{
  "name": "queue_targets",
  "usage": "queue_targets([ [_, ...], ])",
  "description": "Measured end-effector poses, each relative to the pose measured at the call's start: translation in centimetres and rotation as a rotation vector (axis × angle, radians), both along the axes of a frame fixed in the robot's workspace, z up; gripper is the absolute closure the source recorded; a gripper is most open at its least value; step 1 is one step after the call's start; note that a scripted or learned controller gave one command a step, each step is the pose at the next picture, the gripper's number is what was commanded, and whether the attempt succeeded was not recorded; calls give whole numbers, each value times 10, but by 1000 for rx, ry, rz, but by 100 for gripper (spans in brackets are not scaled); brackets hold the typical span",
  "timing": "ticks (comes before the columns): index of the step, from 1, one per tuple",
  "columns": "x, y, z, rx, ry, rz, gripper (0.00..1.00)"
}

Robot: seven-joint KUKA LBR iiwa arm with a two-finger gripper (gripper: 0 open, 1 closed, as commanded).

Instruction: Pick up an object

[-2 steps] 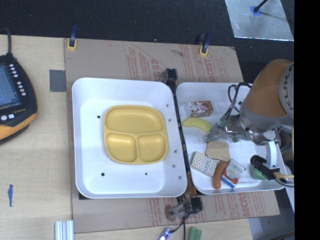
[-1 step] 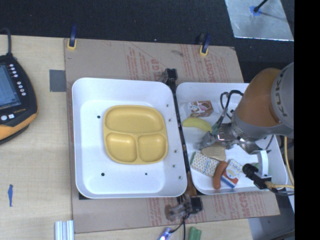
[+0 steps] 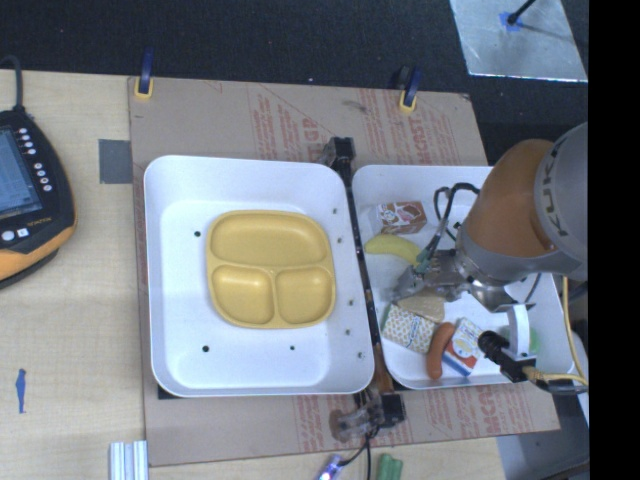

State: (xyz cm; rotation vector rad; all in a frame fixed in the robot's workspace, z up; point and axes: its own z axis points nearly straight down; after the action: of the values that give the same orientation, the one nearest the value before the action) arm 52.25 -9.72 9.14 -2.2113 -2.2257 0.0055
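Yellow tray (image 3: 270,268) in left bin (image 3: 170,268)

My light wooden bench (image 3: 70,368) carries a brown cardboard sheet with red printing (image 3: 250,118), held along its far edge by two blue-and-yellow clamps (image 3: 144,76), and on that sheet the two shallow white plastic bins sit side by side, the left bin (image 3: 180,358) touching the right bin (image 3: 395,373). At the bench's left edge lies a black and orange handheld control pendant with a screen (image 3: 25,193). A grey square of tape (image 3: 114,160) lies beside the sheet, and a small blue mark (image 3: 21,388) shows near the front left.
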Motion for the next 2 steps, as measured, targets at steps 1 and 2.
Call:
queue_targets([
  [1, 7, -2, 0, -2, -3, -1, 0],
  [2, 7, -3, 11, -4, -4, 1, 100],
])
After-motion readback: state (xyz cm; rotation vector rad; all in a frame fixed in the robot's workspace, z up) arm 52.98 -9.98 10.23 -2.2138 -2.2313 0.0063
